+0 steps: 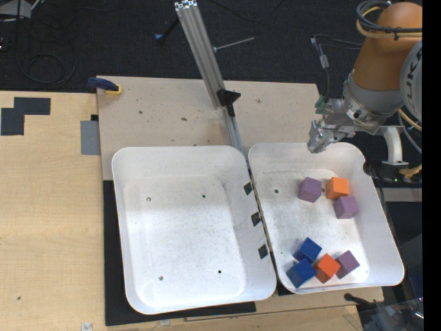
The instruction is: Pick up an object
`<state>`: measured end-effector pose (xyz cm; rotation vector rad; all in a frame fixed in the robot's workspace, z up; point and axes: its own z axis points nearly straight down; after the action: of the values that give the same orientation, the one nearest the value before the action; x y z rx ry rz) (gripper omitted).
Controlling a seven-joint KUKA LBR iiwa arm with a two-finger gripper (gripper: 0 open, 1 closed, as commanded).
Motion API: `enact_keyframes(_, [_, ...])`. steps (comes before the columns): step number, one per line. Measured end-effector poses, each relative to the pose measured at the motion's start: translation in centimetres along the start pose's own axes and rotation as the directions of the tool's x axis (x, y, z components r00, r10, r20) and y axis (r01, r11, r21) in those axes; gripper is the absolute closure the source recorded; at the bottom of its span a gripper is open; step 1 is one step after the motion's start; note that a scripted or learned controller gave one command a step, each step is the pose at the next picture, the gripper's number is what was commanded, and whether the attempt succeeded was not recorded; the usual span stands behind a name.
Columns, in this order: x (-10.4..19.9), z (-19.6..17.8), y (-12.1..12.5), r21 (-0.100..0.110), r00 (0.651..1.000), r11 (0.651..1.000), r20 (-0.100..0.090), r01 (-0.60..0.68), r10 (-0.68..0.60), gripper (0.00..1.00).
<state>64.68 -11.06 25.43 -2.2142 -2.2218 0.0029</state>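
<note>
Nothing is picked up yet: the gripper (321, 141) hangs over the far rim of the right bin (386, 254), its grip state I cannot tell, while the purple cube (310, 189) and orange cube (337, 187) lie untouched below it.

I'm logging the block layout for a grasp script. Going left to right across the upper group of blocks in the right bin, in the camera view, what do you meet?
Purple block → orange block → second purple block, set slightly nearer the camera. The end effector sits above the bin's far rim.
</note>
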Motion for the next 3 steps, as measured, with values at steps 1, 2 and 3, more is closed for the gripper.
enact_keyframes(1, [5.4, 0.7, 0.4, -0.001, 1.000, 1.000, 0.000, 0.000, 0.000, 1.00])
enact_keyframes(2, [10.5, 2.1, -1.1, 0.001, 1.000, 1.000, 0.000, 0.001, -0.001, 1.00])
enact_keyframes(3, [16.1, 1.4, -1.4, -0.003, 1.000, 1.000, 0.000, 0.002, -0.002, 1.00])
